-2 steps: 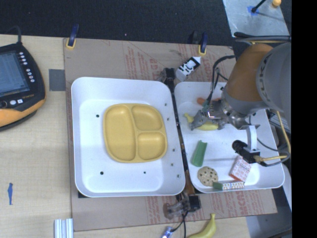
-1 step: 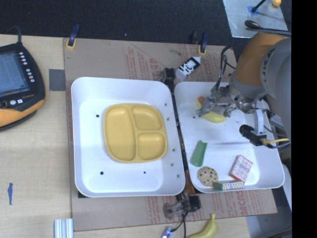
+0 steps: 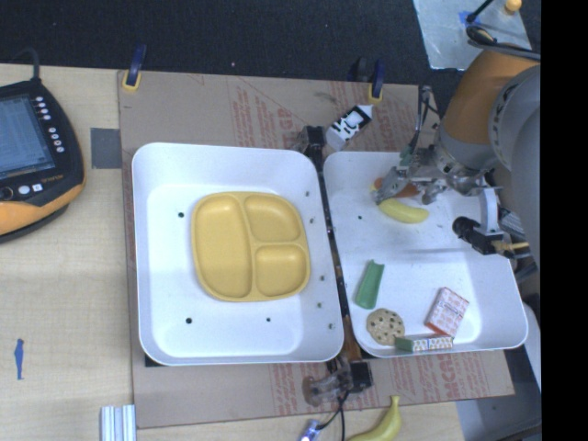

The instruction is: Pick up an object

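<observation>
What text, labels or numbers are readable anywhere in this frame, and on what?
Nothing reads clearly.
Brown board under the bins: faint red print, too blurred to read.
Red and white box in the right bin: print too small to read.
Strip beside the cookie: markings illegible.
Black and white tag above the bins: pattern, no legible characters.
Pendant at left: screen and buttons too blurred to read.
</observation>
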### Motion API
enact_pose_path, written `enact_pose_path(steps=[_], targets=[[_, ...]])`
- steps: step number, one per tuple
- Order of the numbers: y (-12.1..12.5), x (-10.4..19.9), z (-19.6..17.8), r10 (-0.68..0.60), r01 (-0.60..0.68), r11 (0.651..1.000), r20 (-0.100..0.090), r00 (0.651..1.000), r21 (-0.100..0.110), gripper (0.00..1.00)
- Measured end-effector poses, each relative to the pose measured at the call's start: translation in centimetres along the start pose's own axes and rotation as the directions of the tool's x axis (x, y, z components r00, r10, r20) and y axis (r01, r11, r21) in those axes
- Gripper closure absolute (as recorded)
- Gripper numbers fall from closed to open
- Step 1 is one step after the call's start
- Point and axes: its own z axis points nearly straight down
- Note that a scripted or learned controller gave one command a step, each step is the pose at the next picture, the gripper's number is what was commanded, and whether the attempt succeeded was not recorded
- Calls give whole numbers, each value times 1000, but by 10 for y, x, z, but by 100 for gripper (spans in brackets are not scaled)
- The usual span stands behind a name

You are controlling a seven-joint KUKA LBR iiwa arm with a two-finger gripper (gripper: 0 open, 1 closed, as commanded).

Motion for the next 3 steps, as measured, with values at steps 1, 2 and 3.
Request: enact_pose_path(steps=[1, 2, 3], targets=[[0, -8, 0, 0, 0, 1000, 1, 1000, -2, 0], [0, 12, 0, 0, 0, 1000, -1, 1000, 2, 0], [0, 11, -10, -2, 2, 1000, -1, 1000, 4, 100]])
